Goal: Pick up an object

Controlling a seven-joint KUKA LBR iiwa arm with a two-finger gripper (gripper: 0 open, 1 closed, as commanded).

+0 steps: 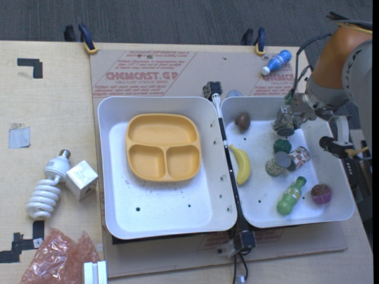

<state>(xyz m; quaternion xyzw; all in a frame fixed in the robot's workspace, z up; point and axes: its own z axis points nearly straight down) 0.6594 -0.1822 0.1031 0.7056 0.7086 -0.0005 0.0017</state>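
The right bin (331,215) holds the loose pieces: a yellow banana (241,164) lying lengthwise by the left wall; a brown round fruit (243,121) near the top; a dark green ball (282,145); a small can (298,157) on its side; a green bottle (291,197) lying tilted; a purple plum (321,193) in the lower right corner.

Open floor in the right bin (260,215) along its middle, between the banana (241,164) at the left wall and a tight cluster of small items (284,155) toward the right. Green bottle (291,196) and dark ball (321,193) near the front wall. Brown ball (242,121) at the back. Arm (334,58) overhanging the back right corner.
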